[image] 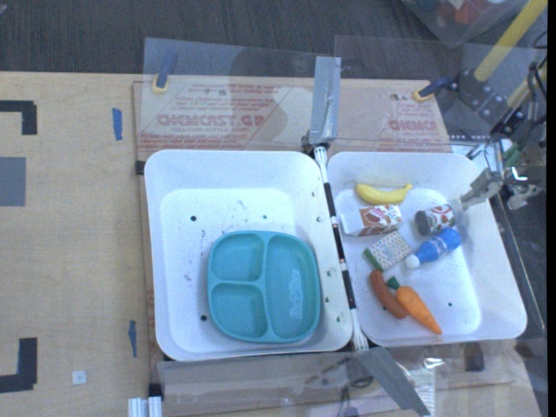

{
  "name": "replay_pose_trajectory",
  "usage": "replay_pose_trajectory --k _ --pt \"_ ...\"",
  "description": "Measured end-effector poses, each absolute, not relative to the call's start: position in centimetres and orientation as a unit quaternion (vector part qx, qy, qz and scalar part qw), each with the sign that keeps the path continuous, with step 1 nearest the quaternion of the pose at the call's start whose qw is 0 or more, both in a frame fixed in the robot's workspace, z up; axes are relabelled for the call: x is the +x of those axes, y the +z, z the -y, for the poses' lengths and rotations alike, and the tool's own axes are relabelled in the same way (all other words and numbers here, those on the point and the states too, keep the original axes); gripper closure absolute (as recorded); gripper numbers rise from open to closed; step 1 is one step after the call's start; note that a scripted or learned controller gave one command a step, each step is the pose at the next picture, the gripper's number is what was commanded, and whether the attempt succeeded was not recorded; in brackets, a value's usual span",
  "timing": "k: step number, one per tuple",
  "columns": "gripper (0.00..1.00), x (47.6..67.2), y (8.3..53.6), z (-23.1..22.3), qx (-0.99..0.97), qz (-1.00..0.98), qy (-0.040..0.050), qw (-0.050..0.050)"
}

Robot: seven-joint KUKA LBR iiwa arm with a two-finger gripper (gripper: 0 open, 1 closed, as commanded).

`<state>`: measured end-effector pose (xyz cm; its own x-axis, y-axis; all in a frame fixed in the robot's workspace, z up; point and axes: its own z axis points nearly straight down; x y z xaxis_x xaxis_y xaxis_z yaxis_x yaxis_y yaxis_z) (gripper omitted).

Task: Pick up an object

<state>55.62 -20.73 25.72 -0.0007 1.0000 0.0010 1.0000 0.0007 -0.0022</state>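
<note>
Two white bins side by side: left bin [169, 189] with a teal divided tray [263, 287]; right bin [486, 311] with carrot [419, 309], blue bottle [437, 247], can [432, 219], banana [383, 193], carton [376, 220]. Gripper [483, 187] at the right bin's far right edge, beside the can; finger opening impossible to tell, nothing visibly held. Pick apparently not yet made. Can lying on its side, long axis roughly left-right.

Premises present as a robotics lab or test cell. A plywood bench [69, 259] carries blue tape marks [116, 123] and black corner markers [23, 115]. Two white bins [169, 176] sit against clear acrylic panels [226, 85]. Toy food, including a plastic banana [383, 193], serves as test stock.
</note>
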Motion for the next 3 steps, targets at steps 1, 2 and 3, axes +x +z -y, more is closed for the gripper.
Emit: replay_pose_trajectory --k 1,2,3 --pt "0.0 56.2 15.2 19.5 -0.697 0.717 0.0006 0.001" --pt "0.0 57.1 8.8 19.2 -0.694 0.72 -0.0015 -0.002" --pt "0.0 48.7 8.8 16.6 -0.687 0.726 -0.0021 -0.003"
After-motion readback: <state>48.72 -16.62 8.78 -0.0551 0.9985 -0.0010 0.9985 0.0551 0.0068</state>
